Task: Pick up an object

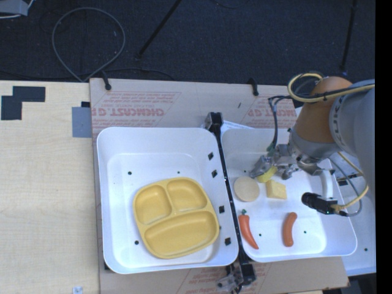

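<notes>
My gripper [273, 169] is down in the right bin [343, 241], near its back middle, and stands open. A small yellow piece [267, 175] lies right at its fingertips, partly covered by them; I cannot tell whether they touch it. Just in front lie a round cream disc [247, 189] and a pale yellow cheese wedge [277, 191]. Nearer the front of the bin are an orange carrot [247, 231] and a reddish sausage [288, 229], both lying flat.
The left bin [116, 164] holds a yellow three-compartment plate [176, 217]. A black divider [223, 182] runs between the bins. The arm's black cable fitting [318, 203] hangs over the right bin's right side. Cardboard lies under both bins.
</notes>
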{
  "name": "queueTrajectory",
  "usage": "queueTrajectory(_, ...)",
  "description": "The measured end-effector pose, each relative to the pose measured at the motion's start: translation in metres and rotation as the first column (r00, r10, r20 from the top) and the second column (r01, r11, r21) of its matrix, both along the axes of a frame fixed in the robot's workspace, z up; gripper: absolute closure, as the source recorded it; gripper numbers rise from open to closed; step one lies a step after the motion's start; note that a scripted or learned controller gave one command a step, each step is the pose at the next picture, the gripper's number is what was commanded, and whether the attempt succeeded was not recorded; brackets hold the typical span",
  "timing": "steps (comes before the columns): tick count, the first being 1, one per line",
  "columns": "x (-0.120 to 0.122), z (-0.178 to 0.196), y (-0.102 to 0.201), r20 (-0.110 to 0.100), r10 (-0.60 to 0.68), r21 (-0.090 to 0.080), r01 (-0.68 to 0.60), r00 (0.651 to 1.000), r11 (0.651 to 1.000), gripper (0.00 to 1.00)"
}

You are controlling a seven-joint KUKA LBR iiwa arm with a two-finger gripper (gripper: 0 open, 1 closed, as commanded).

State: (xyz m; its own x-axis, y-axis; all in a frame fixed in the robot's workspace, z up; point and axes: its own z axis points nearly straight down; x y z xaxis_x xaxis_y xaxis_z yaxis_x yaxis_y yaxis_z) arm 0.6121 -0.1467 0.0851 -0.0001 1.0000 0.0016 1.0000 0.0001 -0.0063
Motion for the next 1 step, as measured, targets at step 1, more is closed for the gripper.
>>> queueTrajectory(1, 0.0003, 0.0074, -0.0003, -0.003, -0.001, 0.001, 0.001, 1.0, 1.0, 1.0)
